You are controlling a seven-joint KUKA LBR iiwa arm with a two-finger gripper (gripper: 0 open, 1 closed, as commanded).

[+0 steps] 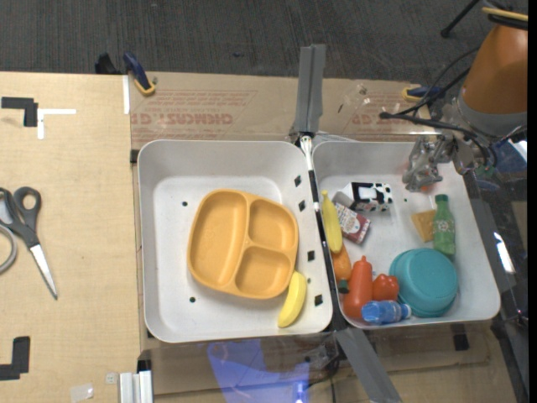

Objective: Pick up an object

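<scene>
The grey KUKA arm with its orange band [497, 65] reaches in from the right at the far side of the scene. Its wrist angles down and leftward, ending in the metal two-finger gripper [422, 175], which points downward.

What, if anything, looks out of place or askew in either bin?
Mostly tidy. One banana in the left bin lies outside the orange divided plate, leaning against its lower right rim. The right bin's items are crowded but nothing looks spilled.
</scene>
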